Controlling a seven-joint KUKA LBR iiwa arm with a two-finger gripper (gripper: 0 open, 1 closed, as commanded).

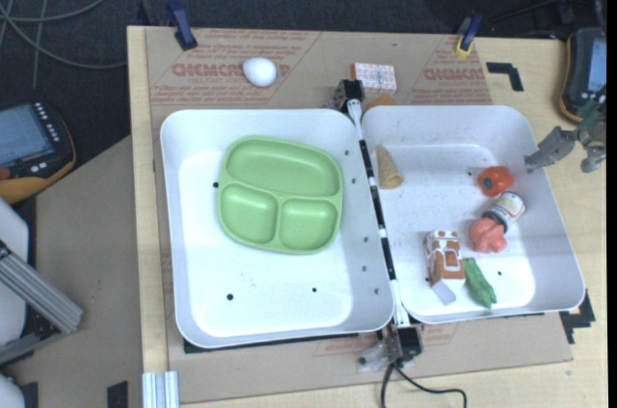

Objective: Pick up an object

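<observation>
The right bin [424, 131] holds several small things. A tan cone-shaped piece [388, 167] lies by its left wall. A red tomato-like toy [495, 179], a small white and yellow jar [510, 204] and a pink-red toy [488, 235] sit toward the right. An orange and white carton [443, 257] and a green toy [479, 283] lie near the front. My gripper [566, 155] hangs over the right rim of this bin, right of the tomato toy and apart from it. It is open, with nothing between its fingers.
A green divided plate [281, 194] lies in the left bin [193, 281]. On the bench behind the bins rest a white ball [258, 70] and a small checkered box [374, 76]. Blue clamps [179, 23] hold the back edge.
</observation>
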